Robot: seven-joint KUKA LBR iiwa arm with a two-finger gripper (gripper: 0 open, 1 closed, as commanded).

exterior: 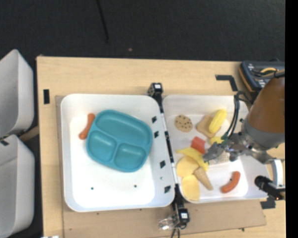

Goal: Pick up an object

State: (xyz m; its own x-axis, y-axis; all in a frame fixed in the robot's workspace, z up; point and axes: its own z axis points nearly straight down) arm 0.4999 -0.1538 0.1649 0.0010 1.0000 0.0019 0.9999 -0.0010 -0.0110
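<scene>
On the wooden tabletop (49, 148) two shallow white bins sit side by side, the left bin (72, 182) and the right bin (241, 195), their inner walls touching along the middle.

Nearest in the right bin lie a pale yellow round slice (190, 186), an ice cream cone (203, 178) pointing toward the near right, and an orange-red sausage (230, 182) curved toward the bin's near right corner. Just beyond them another yellow piece (186, 167) rests against the slice, and a banana (192, 155) lies across it.

The end effector (214, 153) hangs low over the middle of the right bin, right beside the banana's right end and above the cone's wide end. Whether its fingers are open or closed cannot be told, since dark parts blur together there, and nothing is seen between them. The grey arm with its orange band (267, 110) enters from the right and covers the bin's right side.

A small red block (198, 144) lies just to the far left of the end effector. Farther on are a tan piece (204, 125) with a yellow corn cob (218, 120) leaning on it, and a brown chocolate-chip cookie (184, 123) to their left.

In the left bin a teal sectioned plate (119, 140) lies tilted near the centre, and a second orange sausage (87, 126) lies just beside the plate's left edge.
</scene>
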